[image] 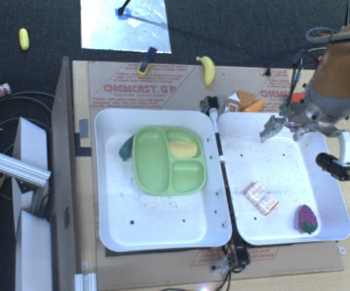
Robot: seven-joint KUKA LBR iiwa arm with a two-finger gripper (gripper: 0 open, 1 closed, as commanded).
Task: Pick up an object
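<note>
A: How far along is the pick judged to be?

B: At its start. Nothing is seen between the fingers of the gripper point(282, 128), which is poised over the far edge of the right bin point(344, 223), its two fingers spread apart and bare.

A: What is there to be taken, placed against that bin?

B: Inside it, toward the near side, a small red-and-white packet point(261, 197) is lying flat. Nearer the bin's near right corner a purple grape bunch point(307, 218) is resting. Both are well apart from the gripper.

A: And outside it?

B: To its left, in the left bin point(117, 223), a green divided plate point(166, 162) is set, with a yellow piece point(183, 148) in one compartment.

A: What is left, then?

B: Everything, it is judged: an object must be chosen, reached, closed upon and lifted.
</note>
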